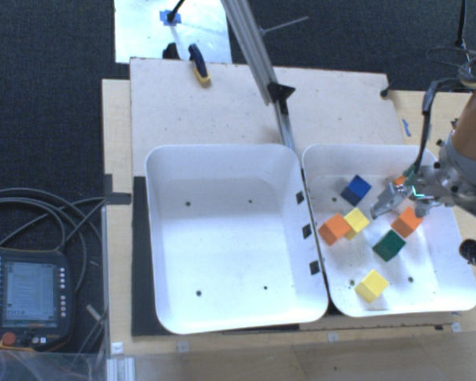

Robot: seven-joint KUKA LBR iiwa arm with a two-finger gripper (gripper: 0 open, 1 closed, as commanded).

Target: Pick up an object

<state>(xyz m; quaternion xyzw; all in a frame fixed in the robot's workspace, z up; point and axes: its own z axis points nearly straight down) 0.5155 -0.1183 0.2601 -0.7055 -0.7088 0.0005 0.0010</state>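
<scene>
Two shallow white bins sit side by side on the counter point(222, 101), the left bin point(222, 244) in the middle of the frame and the right bin point(444, 292) toward the right edge. The blocks all lie in the right bin: a blue block point(355, 190) near its upper middle, a yellow block point(357, 220) just below it touching an orange block point(333, 229) on its left, a green block point(389, 246) further right, a second orange block point(407, 221) just above and right of the green one, and a second yellow block point(372, 286) alone near the bin's lower edge. The grey arm point(470, 145) enters from the right side of the frame, and its hand point(387, 202) is over the right bin, pointing left, between the blue block and the second orange block. Whether the hand is wide or narrow cannot be told from this angle, and no block is seen between its fingers. A teach pendant point(25, 296) with coiled cables lies at the lower left of the frame, and a slanted metal rail point(250, 38) runs from the top of the frame down to the gap between the bins.
</scene>
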